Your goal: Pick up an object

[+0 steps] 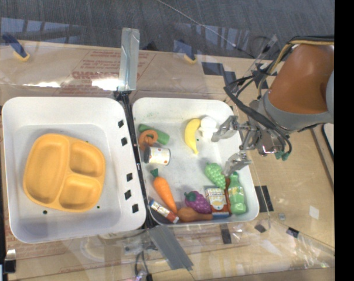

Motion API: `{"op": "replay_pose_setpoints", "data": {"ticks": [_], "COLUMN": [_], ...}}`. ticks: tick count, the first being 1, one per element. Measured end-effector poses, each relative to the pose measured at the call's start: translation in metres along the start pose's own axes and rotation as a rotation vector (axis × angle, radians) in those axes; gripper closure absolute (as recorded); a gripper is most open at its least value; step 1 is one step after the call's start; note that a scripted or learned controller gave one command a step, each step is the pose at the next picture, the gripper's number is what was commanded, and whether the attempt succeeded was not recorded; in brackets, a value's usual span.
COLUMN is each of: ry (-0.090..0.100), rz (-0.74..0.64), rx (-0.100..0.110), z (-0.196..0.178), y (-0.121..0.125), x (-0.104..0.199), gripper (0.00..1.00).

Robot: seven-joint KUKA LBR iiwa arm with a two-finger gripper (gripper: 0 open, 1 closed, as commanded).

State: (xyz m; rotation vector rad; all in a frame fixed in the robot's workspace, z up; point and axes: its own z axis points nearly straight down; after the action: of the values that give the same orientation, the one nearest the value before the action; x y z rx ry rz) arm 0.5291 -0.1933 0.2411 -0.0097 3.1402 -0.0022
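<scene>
Red print on the cardboard sheet under plastic behind the bins, too blurred to read; labels on small can and red box also unreadable. Right bin w/ toy food: yellow banana lying long axis roughly top-to-bottom, curved, next to a white lump; carrot on a diagonal, green top toward upper left, tip toward lower right; green bottle long axis near vertical, beside the red box; green bumpy veg just above the box; purple grapes btw carrot and box; orange ring thing and green piece near the divider; brown item and red-capped tube along the lower wall. Hand over right side of the right bin, fingers spread apart, nothing btw them; upper finger near the white lump, lower finger just above the green veg. Cables bunched at the wrist. Left bin w/ orange divided plate, three sections. Tape strips on the table around the bins
</scene>
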Motion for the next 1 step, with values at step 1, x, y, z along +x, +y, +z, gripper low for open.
{"op": "replay_pose_setpoints", "data": {"ticks": [1], "ry": [0.001], "rz": [0.076], "rx": [-0.002], "z": [0.1504], "y": [-0.0041], "x": [-0.1126], "gripper": [0.00]}}
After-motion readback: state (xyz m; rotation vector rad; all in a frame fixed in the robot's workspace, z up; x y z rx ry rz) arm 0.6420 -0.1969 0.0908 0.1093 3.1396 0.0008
